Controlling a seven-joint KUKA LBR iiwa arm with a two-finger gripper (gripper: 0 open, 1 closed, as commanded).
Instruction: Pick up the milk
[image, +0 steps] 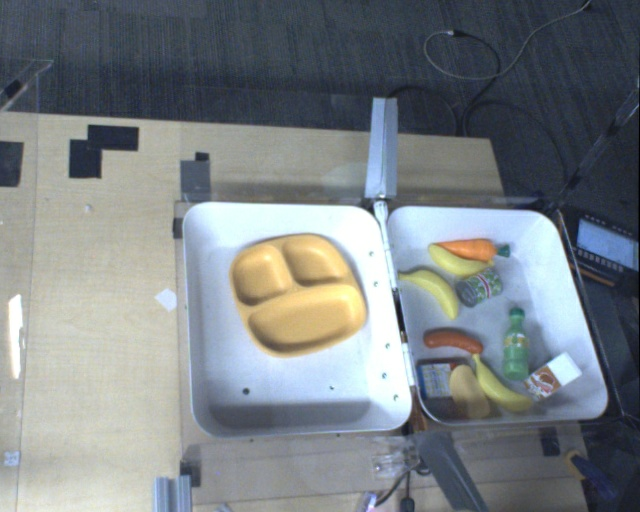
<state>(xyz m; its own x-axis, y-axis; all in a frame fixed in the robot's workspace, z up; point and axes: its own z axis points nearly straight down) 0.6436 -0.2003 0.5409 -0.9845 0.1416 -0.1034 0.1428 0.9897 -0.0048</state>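
Milk carton (553, 377), small, white with red-orange print; end effector state unclear.

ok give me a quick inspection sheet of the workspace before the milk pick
surface: light wooden bench bearing a left white bin and a right white bin, side by side
job's things: small white milk carton with red print, lying in the right bin's near right corner, beside a yellow banana
clutter: orange carrot, green plastic bottle, brown sausage and small tin can in the right bin; yellow divided plate in the left bin
fingers: nothing seen
cables: thin dark cable looped on the floor
surroundings: dark carpet
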